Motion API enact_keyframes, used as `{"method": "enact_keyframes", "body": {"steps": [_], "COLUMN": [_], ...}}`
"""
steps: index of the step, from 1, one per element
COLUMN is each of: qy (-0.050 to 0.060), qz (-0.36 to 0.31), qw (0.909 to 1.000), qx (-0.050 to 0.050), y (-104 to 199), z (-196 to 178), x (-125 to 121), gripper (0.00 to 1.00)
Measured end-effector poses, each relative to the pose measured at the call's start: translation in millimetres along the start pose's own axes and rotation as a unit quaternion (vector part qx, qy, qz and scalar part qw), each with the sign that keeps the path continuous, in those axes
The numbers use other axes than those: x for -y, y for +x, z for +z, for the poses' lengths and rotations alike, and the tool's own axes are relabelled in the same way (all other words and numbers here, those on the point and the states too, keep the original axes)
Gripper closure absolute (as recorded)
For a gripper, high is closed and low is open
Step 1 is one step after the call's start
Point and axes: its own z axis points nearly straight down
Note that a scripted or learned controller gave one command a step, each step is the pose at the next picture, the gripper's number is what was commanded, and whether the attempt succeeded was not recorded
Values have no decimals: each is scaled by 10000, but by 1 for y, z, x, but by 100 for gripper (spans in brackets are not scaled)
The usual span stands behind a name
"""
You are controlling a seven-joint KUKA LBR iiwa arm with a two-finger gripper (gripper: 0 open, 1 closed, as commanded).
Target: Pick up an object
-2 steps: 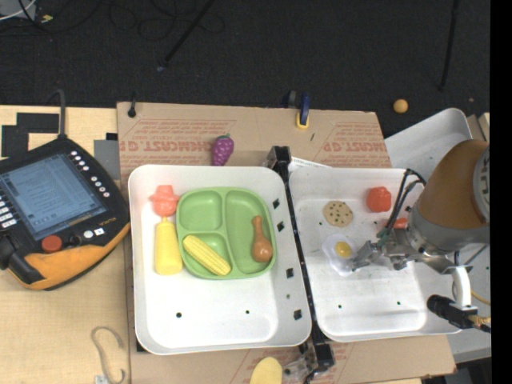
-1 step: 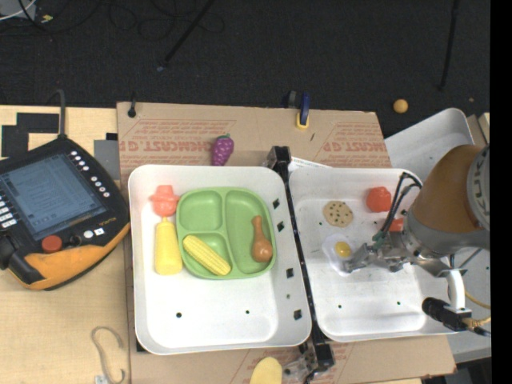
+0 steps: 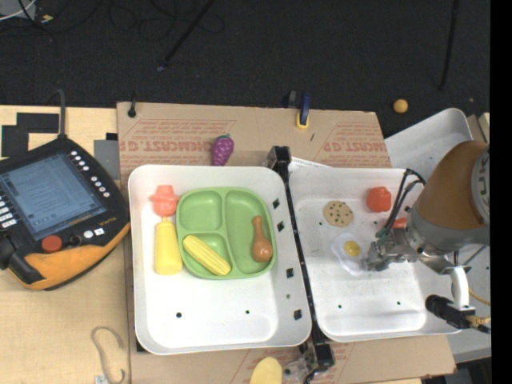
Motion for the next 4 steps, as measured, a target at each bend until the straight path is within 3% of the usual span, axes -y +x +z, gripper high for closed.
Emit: {"method": "enact_keyframes", "body": {"steps": [2,3,4], "qy": [-24,-9,-8], "qz": [-27,-26,-48], "qw": [10000,10000,10000], "qx": [23,16,10], "y": [-16,-17,21], "z": [-112,-129,-137], "x": [-7,-7,-35], "gripper": [100,100,100]}}
